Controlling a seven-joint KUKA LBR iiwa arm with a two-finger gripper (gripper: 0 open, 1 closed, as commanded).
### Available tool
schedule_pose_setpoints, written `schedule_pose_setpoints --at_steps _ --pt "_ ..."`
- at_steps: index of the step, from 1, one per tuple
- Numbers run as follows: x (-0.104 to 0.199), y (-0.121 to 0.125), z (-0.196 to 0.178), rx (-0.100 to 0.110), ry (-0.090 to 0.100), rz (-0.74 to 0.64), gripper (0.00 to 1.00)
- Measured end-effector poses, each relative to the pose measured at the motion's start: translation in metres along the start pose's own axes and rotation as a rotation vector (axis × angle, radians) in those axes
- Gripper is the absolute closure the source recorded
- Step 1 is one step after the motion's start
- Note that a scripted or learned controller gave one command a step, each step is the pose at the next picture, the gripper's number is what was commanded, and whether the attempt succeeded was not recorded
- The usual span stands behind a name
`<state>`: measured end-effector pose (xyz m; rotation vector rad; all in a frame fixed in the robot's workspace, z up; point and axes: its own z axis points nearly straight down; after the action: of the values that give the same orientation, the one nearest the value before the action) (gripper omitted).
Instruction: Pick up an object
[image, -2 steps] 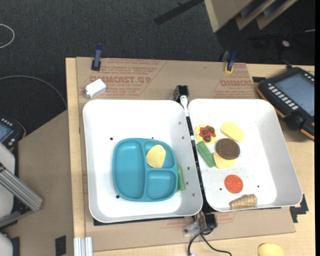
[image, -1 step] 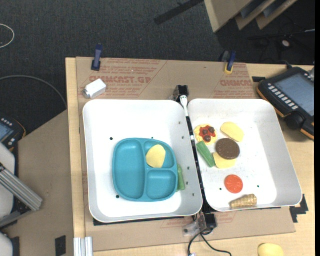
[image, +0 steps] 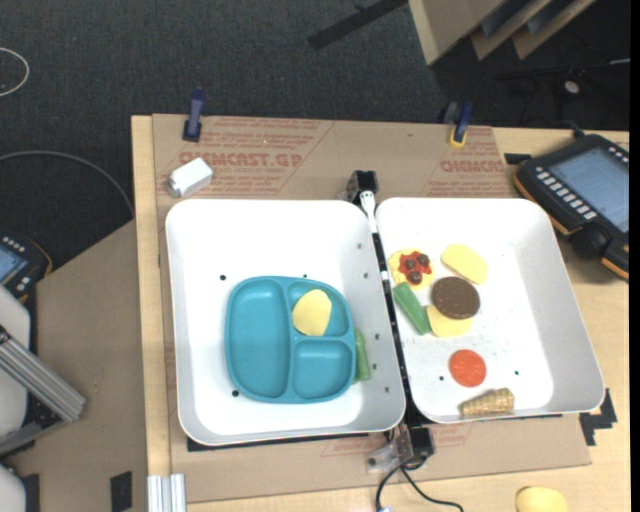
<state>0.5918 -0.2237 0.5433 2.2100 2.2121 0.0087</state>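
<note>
The gripper's state could not be told; toys crowded the right bin (image: 530, 290), so grasping the brown disc (image: 455, 296) risked nudging the green piece (image: 411, 306) aside

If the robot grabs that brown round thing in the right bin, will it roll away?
Probably not. The brown disc looks flat and lies on its face, so it should slide rather than roll. It rests partly on a yellow piece, so a push may shift both. Being thin, it may be hard to pinch.
</note>
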Motion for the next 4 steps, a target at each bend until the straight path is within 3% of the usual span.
schedule_pose_setpoints --at_steps 1,2,3,4 --pt "0.004 -0.015 0.154 0.029 0.012 0.002 1.0" --pt "0.004 -0.026 0.042 0.0 0.0 0.0 1.0" --pt "0.001 -0.025 0.14 0.023 0.009 0.002 1.0" --pt "-0.001 -0.046 0.0 -0.004 -0.002 0.001 1.0"
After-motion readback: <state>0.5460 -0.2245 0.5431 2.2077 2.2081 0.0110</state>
